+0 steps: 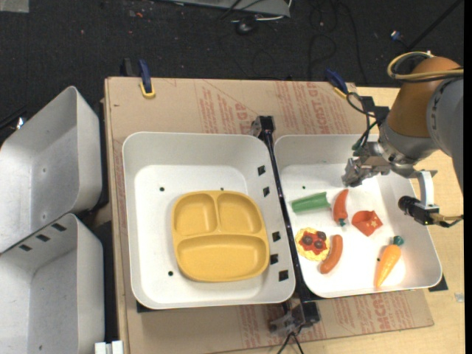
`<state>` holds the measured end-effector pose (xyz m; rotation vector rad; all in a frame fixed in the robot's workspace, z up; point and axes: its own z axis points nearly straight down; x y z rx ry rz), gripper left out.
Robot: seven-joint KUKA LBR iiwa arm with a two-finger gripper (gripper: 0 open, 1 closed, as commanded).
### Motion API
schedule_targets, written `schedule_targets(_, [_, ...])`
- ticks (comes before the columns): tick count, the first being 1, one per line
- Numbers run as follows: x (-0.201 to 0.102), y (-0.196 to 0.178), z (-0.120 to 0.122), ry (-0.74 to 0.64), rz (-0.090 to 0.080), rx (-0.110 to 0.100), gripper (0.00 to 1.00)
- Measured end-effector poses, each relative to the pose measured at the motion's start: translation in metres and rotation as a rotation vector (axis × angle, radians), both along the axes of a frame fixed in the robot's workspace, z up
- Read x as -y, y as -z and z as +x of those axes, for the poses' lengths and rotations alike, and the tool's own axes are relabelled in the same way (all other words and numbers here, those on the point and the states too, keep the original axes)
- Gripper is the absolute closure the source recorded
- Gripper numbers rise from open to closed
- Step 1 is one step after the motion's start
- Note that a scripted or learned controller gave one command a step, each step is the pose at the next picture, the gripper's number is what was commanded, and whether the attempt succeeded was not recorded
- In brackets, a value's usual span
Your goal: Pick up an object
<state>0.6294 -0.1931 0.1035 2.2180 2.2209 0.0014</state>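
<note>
Grey metal, the gripper (pixel 359 169) hangs over the back of the right bin (pixel 420 268); whether it is open or closed cannot be told. Nearest it lie a green stick (pixel 309 202), two glossy red sausages (pixel 340 206) (pixel 331 254), a faceted red block (pixel 367 222), a toy pizza (pixel 313 243) and one carrot (pixel 387 263). One yellow three-part plate (pixel 220 235) fills the left bin (pixel 140 198). Both bins rest on a cardboard-covered bench (pixel 199 105) above dark carpet (pixel 66 43).

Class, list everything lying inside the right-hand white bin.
In the right bin: a green piece, two red sausages, a red block, a small pizza and a carrot. The arm covers the bin's far right corner, so anything there is hidden.
</note>
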Motion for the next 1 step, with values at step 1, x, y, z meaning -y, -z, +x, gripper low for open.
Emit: schedule_targets(1, [0.0018,-0.0434,0.0016,0.000,-0.001,0.003,1.00])
